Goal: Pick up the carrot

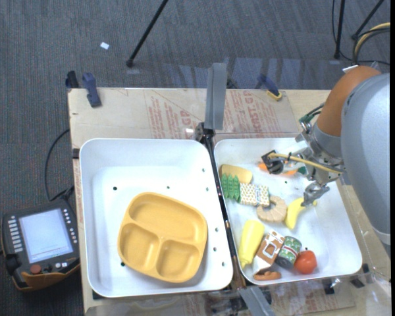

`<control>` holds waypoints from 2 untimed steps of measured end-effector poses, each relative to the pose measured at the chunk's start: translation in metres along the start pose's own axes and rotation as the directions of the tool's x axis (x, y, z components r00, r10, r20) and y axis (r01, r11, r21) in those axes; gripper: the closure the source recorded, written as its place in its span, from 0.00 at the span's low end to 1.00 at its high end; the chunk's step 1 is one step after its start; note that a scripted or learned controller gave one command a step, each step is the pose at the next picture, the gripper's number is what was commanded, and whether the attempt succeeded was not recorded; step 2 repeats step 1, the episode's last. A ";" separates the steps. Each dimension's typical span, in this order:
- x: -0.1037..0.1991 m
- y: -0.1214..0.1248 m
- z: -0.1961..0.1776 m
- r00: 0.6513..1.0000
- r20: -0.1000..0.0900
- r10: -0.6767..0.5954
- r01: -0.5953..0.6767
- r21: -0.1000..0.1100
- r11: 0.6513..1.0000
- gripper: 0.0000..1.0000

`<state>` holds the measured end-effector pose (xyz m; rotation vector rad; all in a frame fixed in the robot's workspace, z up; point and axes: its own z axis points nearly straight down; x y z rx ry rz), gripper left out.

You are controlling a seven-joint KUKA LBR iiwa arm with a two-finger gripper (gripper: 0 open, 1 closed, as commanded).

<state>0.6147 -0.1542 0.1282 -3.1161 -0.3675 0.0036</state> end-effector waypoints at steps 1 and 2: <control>0.017 0.004 0.045 1.000 0.008 -0.029 0.029 0.002 1.000 0.00; 0.017 0.004 0.045 1.000 0.008 -0.029 0.029 0.002 1.000 0.00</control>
